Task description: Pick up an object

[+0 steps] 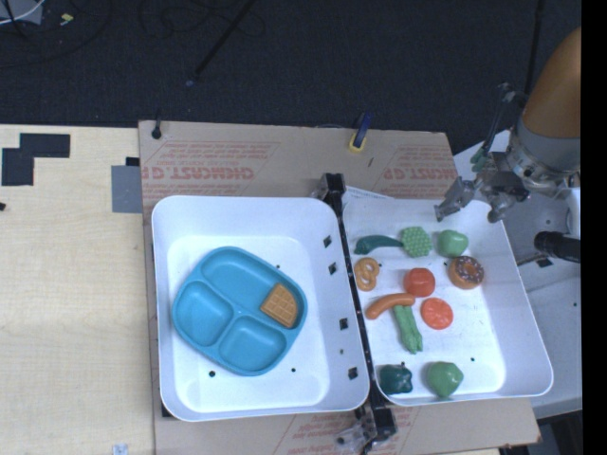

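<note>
At centre left, the left bin point(180, 226) holds a blue tray point(213, 316) with a waffle point(281, 304) in its right compartment. Nothing else lies there, so a reach that strays this far finds little to take.

Right of centre, the right bin point(517, 335) is crowded (any piece would serve as the object). From its left side: a pretzel point(366, 273), a dark green pepper point(378, 244), a sausage point(390, 304) touching a green pod point(408, 328), broccoli point(414, 241), a tomato point(419, 281), an orange disc point(437, 313), a green ball point(452, 243) and a donut point(466, 272); two more green pieces sit at the bin's lower edge.

At upper right, the gripper point(477, 200) hangs over the bin's top rim, fingers spread wide, nothing between them. The risks, as I judge them: descending here could strike the rim; the close-packed pieces could wedge two at once or nudge neighbours; the round ones may squirt from the closing fingers.
</note>
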You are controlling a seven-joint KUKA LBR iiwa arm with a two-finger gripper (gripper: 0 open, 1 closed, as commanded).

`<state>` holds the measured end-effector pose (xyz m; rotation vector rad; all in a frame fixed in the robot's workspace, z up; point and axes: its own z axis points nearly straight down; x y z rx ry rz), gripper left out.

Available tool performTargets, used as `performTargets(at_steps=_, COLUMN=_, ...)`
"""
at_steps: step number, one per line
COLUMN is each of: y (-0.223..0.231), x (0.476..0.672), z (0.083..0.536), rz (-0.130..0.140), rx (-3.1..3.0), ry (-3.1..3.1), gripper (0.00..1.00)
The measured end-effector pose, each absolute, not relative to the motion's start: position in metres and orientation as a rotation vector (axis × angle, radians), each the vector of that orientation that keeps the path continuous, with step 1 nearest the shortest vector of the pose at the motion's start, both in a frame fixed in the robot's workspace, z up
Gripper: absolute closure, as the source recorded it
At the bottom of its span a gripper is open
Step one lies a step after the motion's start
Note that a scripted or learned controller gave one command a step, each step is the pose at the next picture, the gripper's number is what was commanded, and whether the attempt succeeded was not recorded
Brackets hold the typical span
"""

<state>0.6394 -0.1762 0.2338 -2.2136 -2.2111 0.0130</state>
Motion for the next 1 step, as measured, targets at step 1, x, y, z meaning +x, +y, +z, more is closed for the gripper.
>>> performTargets(at_steps=1, y=-0.1762, x=0.6419, z=0.2427, rz=0.0, rx=-2.22, ry=-2.222, gripper=0.0)
